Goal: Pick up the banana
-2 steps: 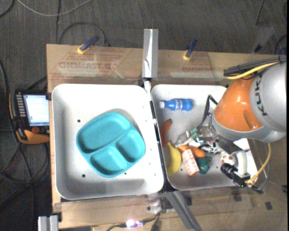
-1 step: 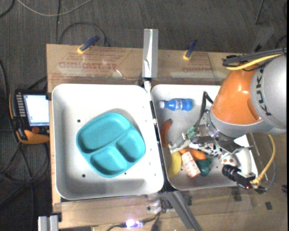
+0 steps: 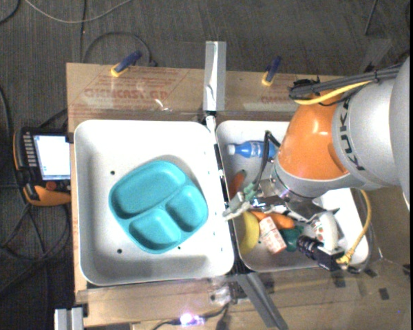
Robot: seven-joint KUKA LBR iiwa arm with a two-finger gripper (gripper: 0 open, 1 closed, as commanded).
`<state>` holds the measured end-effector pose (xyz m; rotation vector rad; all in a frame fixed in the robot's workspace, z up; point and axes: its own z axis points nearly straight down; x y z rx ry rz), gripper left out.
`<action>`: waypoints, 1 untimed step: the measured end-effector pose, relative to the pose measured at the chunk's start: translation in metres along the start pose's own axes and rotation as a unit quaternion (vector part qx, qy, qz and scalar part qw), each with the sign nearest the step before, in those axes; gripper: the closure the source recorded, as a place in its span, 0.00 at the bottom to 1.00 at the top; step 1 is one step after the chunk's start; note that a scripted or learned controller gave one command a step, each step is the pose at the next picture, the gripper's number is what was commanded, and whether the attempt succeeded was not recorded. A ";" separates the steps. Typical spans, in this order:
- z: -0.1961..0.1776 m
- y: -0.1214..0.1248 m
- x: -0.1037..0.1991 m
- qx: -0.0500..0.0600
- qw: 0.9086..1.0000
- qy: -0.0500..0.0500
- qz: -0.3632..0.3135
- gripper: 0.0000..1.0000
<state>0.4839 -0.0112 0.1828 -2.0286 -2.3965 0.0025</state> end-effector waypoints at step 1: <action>0.000 -0.007 -0.037 0.000 1.000 0.000 0.009 0.00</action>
